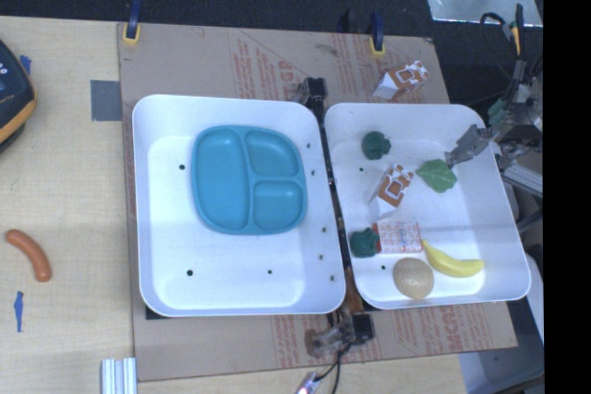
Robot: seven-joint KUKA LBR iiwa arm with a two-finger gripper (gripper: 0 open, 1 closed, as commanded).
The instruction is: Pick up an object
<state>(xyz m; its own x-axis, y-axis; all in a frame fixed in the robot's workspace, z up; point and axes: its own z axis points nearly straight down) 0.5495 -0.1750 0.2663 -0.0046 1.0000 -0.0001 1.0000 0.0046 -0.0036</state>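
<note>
You are looking at a lab test bench, not a home or kitchen. Two white bins, the left and the right, sit side by side on a cardboard sheet clamped to a wooden bench by blue clips at the far edge. The food is toy food (a plastic banana near the right bin's near edge, a sausage near the bench's left edge). Cables trail at the bench's near edge, and tape marks the wood.
</note>
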